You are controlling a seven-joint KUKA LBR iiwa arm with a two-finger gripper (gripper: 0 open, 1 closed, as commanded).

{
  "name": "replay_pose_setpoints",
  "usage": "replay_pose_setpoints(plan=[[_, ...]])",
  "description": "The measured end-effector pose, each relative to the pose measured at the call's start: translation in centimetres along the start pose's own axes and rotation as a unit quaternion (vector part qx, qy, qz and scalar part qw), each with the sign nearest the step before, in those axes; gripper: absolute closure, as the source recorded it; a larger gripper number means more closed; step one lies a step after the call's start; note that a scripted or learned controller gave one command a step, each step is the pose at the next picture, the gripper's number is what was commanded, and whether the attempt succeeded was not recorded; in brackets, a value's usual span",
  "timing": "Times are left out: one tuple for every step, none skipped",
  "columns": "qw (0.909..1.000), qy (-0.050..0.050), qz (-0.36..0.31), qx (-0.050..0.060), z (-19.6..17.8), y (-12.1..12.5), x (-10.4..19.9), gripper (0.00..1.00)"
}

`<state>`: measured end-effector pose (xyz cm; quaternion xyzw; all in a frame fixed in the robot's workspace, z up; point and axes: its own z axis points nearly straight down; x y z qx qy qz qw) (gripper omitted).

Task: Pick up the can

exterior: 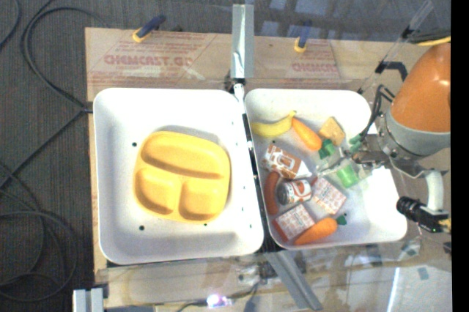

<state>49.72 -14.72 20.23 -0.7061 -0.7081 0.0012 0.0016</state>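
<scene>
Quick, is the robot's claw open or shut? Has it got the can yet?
Gripper: cannot be told; it sits low over the right bin, among the toys.
Can: lying free in that bin, apart from the gripper, not held.

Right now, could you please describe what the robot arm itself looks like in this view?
The arm is a rounded body with a large glossy orange band above a grey wrist section. Black cables loop beside it, and a black fitting sits on a white part lower down. The gripper end looks like small metal and green parts, too cluttered to make out clearly.
</scene>
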Motion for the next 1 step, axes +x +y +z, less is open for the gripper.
replay_pose_setpoints(plan=[[0.9936,0.001,0.113,0.002,8.12,2.06,5.12,0.00]])
